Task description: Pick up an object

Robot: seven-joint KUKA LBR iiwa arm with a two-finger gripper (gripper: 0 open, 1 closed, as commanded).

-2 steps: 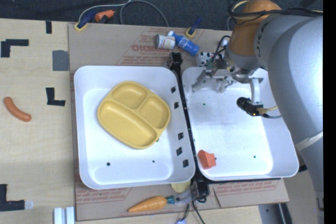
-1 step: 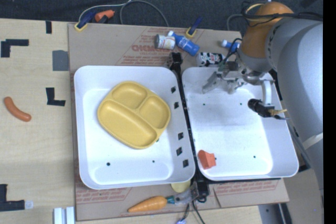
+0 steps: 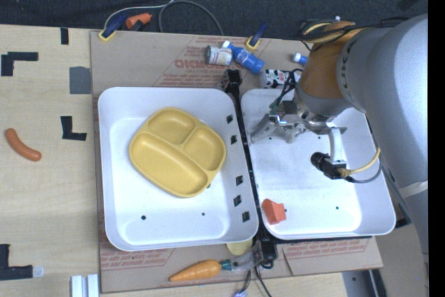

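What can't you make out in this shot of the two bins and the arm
- Gripper, camera view: the wrist sits over it, so its finger state cannot be read.
- Right bin: the arm covers its upper right part.
- Orange object: too small to identify.
- Yellowish thing below the left bin: mostly hidden by the rim.

Arm: bulky grey housing, orange band above wrist. Metal gripper assy w/ black fitting, yellow + black cables looped alongside.

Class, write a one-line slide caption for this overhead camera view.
Grey arm reaches over the right bin holding an orange block; yellow divided plate fills the left bin.
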